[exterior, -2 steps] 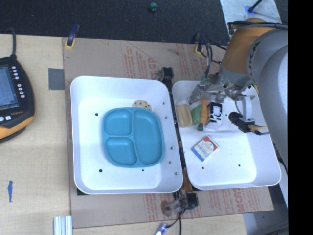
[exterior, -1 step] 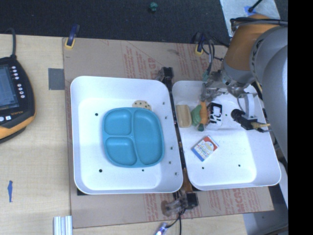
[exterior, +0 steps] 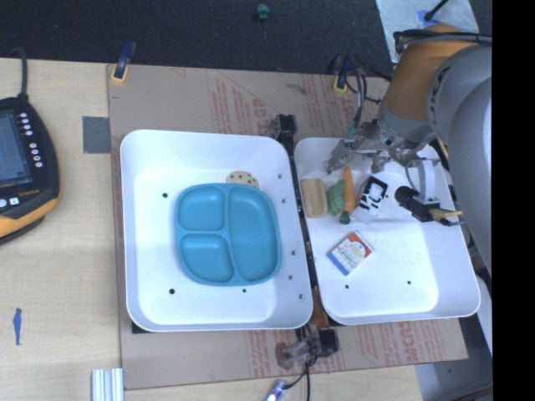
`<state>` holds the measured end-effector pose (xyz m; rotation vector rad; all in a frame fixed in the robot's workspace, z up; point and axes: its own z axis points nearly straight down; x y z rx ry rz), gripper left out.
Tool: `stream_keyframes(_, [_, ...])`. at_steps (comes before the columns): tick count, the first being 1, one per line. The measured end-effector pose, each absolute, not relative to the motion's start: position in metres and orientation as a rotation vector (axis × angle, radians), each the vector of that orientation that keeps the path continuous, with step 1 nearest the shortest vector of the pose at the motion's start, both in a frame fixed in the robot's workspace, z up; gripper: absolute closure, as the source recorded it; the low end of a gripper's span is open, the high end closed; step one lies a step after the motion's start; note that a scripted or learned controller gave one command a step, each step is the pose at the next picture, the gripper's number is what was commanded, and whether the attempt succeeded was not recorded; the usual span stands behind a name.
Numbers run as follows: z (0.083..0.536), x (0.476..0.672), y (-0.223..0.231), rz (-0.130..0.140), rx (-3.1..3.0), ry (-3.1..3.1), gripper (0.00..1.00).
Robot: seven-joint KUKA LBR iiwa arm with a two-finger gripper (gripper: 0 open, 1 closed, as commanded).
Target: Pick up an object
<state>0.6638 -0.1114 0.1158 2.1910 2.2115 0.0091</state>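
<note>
The left bin (exterior: 134, 224) holds a blue tray (exterior: 227, 234) with a cookie (exterior: 241, 176) at its 12 o'clock. The right bin (exterior: 418, 295) holds a carrot (exterior: 349, 184), a sponge (exterior: 313, 197) and a card (exterior: 350, 252). The gripper (exterior: 361, 149) hovers at the bin's 11 o'clock.

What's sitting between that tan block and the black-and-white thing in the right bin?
In the camera view, a carrot and a green toy lie between the tan block and the black-and-white object.

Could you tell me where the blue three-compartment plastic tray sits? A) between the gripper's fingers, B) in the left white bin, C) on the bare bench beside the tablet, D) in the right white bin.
B: the blue three-compartment plastic tray lies flat inside the left white bin, beside a small round cookie.
</note>
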Motion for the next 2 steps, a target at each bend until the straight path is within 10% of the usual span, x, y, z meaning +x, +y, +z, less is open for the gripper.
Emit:
stream_keyframes(1, [0.092,0.656,-0.122,-0.003,2.219,2.226,0.0])
stream_keyframes(2, [0.102,0.656,-0.122,-0.005,2.214,2.231,1.0])
